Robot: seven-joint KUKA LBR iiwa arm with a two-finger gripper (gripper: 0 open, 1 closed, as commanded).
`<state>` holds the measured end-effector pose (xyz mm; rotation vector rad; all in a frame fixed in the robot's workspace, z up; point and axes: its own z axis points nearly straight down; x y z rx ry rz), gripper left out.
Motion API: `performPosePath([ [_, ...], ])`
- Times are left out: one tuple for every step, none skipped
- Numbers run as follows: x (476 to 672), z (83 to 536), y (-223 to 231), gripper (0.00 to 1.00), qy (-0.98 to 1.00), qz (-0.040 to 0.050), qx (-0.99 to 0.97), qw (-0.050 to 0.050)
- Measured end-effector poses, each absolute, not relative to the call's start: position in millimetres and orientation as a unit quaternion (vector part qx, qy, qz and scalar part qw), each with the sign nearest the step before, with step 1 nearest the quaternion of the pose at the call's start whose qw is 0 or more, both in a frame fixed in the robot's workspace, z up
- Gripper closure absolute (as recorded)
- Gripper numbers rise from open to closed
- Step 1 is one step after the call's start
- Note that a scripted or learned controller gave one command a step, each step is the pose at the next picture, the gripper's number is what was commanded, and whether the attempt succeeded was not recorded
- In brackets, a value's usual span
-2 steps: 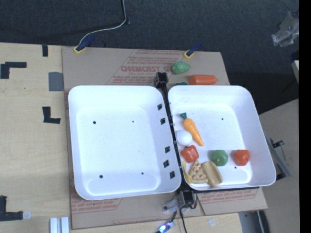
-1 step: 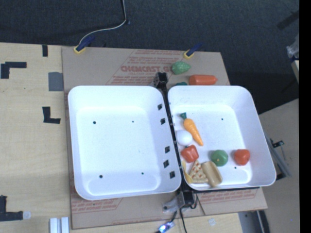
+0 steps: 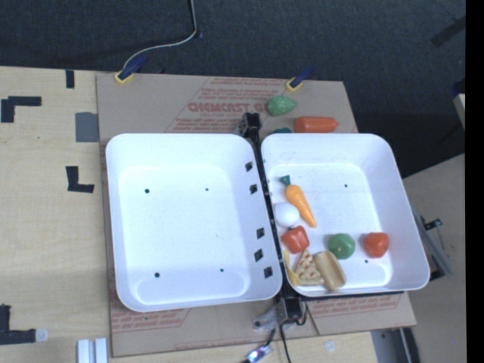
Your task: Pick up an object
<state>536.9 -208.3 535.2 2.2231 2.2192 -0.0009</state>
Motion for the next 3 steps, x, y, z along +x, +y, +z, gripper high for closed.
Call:
performPosePath([
  [485.7, 536, -219, 1.00, 0.706, 0.0001, 0.708, 0.001],
  [483.8, 535, -211, 1.00, 0.707, -0.0002, 0.707, 0.000],
  [483.9, 535, -205, 1.00, 0.707, -0.0002, 0.707, 0.001],
])
